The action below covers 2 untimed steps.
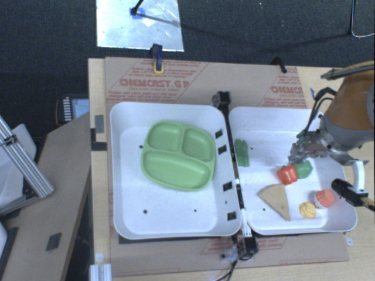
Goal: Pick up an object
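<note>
While my arm reaches in from three o'clock, my gripper (300,151) hangs low over the right bin (266,122), just above a red-and-green toy vegetable (291,172) that lies near the bin's middle. Whether my claw is open or closed I cannot tell — the tips are small and blurred against the wrist hardware, and nothing visibly sits in them, so I claim no hold.

That red-and-green piece looks like the nearest candidate. To take it well, I judge I should centre the claw over its rounded body rather than its edge, come straight down, and close only once both sides are bracketed. It looks smooth and round, so an off-centre pinch would likely squirt it toward the tan wedge (278,199) lying just at its six o'clock. A slow lift, with a check that the piece comes up too, seems wise.

Counting what lies about: two white bins side by side. The left bin (126,174) holds one green divided plate (177,155). The right bin holds five loose pieces — one green strip (241,153) toward nine o'clock by the shared wall, the one red-and-green vegetable, one tan wedge, one yellow piece (307,209) and one orange-and-white piece (324,198), the last two close together toward five o'clock.
</note>
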Available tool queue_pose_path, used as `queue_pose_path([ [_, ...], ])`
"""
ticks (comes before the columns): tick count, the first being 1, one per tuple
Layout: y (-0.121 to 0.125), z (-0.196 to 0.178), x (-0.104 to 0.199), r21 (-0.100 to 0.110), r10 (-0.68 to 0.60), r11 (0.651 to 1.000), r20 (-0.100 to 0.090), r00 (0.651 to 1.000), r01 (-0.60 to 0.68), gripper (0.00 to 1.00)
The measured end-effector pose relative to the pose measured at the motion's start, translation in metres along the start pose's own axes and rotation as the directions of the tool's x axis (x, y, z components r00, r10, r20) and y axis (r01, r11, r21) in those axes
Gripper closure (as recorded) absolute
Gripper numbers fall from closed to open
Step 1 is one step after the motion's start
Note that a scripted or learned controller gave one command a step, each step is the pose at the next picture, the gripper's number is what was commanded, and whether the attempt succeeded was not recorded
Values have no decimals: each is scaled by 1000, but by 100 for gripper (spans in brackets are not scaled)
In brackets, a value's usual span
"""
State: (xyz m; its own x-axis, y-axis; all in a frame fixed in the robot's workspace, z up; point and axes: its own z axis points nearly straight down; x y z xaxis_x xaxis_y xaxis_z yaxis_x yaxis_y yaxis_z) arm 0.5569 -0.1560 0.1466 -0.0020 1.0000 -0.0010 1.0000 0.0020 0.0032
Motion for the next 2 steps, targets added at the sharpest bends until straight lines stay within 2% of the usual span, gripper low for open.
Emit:
queue_pose_path([
  [2, -1, -79, 1, -2, -2, 1000, 0, 1000, 2, 100],
])
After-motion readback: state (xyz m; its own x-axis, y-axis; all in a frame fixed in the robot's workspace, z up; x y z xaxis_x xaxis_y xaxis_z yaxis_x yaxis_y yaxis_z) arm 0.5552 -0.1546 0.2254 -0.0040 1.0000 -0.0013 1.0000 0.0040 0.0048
